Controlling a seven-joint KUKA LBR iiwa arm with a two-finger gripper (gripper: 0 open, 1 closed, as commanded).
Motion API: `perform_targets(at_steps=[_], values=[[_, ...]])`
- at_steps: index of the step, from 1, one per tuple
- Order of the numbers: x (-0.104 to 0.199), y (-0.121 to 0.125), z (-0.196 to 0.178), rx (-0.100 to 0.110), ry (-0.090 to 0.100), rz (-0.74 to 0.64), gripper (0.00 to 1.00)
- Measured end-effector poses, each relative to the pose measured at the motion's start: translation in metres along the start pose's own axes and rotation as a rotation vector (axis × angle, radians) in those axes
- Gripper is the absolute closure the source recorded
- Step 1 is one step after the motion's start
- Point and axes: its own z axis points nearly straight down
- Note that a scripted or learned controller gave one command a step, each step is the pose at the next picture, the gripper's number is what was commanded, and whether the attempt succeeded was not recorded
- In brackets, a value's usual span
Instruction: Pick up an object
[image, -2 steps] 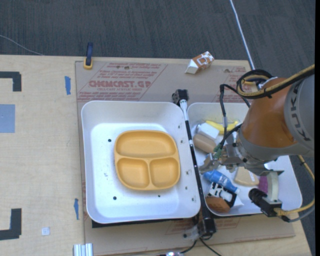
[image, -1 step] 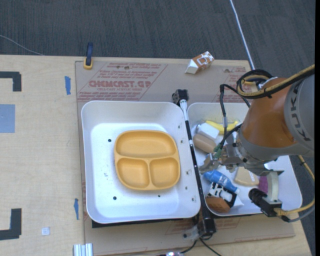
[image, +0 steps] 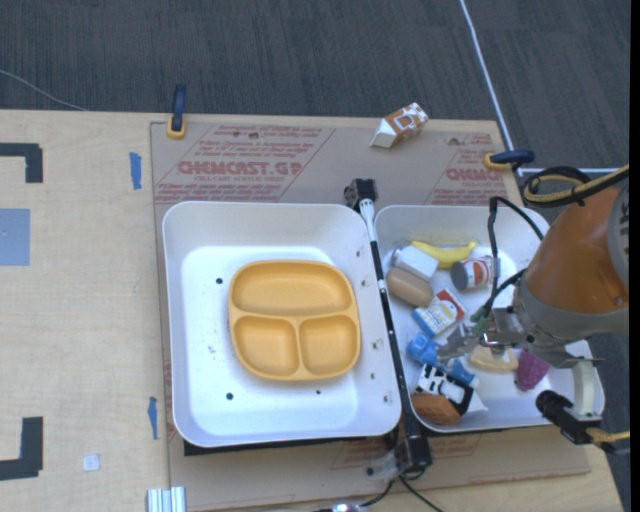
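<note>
- Gripper (image: 478, 338) is reaching down into the right bin (image: 520, 232) from the right, under the orange band of the arm (image: 580, 270); its metal tip is lying among the toys, and I cannot tell whether it is apart or together, or whether anything is sitting between it.
- Just beside the tip, a pale flat piece (image: 495, 360) and a purple, bumpy, rounded piece (image: 531, 371) are lying toward the arm's side.
- On the far side of the tip from the arm, a blue-and-white carton (image: 437, 316), a small blue piece (image: 422, 350) and a tan, smooth, loaf-shaped toy (image: 409, 286) are crowding together.
- Above the tip, a yellow banana (image: 444, 249) is lying with its long axis across the bin, next to a small can (image: 475, 272).
- Below it, a black-and-white patterned piece (image: 440, 383) is resting on a brown rounded one (image: 434, 407) near the bin's front rim.
- Open white floor is showing mostly along the bin's upper right.
- Well away past the divider, the left bin (image: 195, 300) is holding a glossy orange three-compartment plate (image: 294, 320).
- A small carton (image: 400, 125) is lying on the board beyond the bins.
</note>
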Motion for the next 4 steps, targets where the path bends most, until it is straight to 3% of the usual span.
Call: perform_targets(at_steps=[2,3,4], values=[[0.006,0.006,0.023,-0.019,0.0,-0.004,0.0],[0.005,0.008,0.012,-0.025,-0.004,-0.002,1.0],[0.066,0.001,-0.055,-0.004,0.001,-0.004,1.0]])
